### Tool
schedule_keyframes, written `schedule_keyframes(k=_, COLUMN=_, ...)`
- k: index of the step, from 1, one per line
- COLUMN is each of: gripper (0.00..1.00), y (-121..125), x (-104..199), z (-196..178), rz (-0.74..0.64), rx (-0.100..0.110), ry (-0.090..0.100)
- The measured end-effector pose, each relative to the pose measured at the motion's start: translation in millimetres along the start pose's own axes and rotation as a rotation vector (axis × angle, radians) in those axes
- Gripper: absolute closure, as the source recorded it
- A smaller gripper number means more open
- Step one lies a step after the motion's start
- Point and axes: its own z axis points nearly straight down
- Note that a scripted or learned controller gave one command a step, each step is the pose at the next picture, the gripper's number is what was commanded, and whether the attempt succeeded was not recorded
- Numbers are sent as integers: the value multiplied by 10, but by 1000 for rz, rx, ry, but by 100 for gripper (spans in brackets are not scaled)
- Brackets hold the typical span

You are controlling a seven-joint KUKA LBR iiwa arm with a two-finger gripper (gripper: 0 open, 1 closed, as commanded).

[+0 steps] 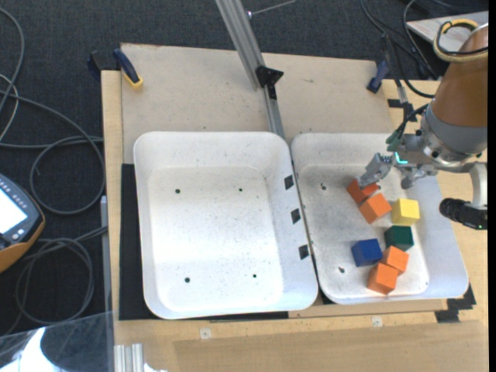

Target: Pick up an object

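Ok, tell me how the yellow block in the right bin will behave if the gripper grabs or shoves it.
The yellow block looks like a rigid cube with flat faces, so it should probably slide, not roll. It seems small, likely light. With a green block and an orange block close beside it, a push would probably shove those too.

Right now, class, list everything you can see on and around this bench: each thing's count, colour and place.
bins: two, white, side by side on the bench
orange blocks: four, in the right bin; two near the gripper, two at the near edge
yellow block: one, right bin, right of the upper orange blocks
green block: one, below the yellow block
blue block: one, left of the lower orange blocks
clamps: two, blue, at the board's far corners
metal pole: one, grey, rising behind the bins
cables: several, black, on the floor
arm: one, grey and orange, from the right
gripper: one, over the right bin's far part
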Motion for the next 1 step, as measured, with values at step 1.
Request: schedule_keyframes(k=1, gripper=0, y=4, x=-2, z=-17, rz=0, rx=-4, ry=-1)
